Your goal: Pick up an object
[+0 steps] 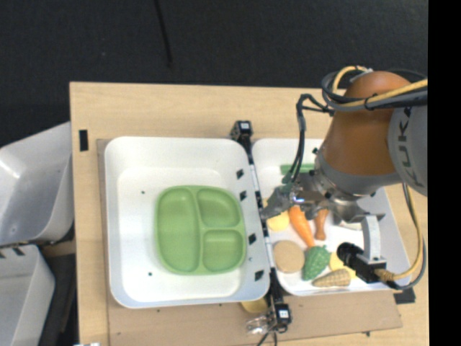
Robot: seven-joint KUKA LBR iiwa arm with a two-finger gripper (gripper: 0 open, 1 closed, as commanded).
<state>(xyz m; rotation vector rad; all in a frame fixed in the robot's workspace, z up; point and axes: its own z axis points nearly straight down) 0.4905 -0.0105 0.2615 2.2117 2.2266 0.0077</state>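
**Toy food loose in right bin (pixel 277 156); gripper (pixel 282 202) low over it, holding nothing visible**

Nearest the camera, at the front edge of the right bin, lies a tan ridged cone (pixel 333 278) on its side. A green broccoli piece (pixel 315 262) touches its left end. Just left of the broccoli is a round tan biscuit (pixel 287 256), close to the wall shared by the two bins.

Across that wall, the left bin (pixel 137 164) holds one green divided plate (pixel 200 229). It lies flat, near the middle and towards the bin's front.

Behind the biscuit, an orange carrot (pixel 301 224) lies at a slant, its thick end towards the gripper. A yellow piece (pixel 277 223) sits just left of the carrot, against the shared wall. A second, smaller orange piece (pixel 320 223) lies just right of the carrot, partly under the wrist.

The gripper is low over the left side of the right bin, directly behind the carrot and the yellow piece. Whether it is spread or closed cannot be told from this view. No item is seen clamped in it, and every toy listed rests on the bin floor.

Further back, a green item (pixel 295 170) shows beside the wrist, mostly hidden. The arm (pixel 364 128) comes in from the right and covers much of the bin's far right part. The wooden bench (pixel 158 107) runs beyond both bins.
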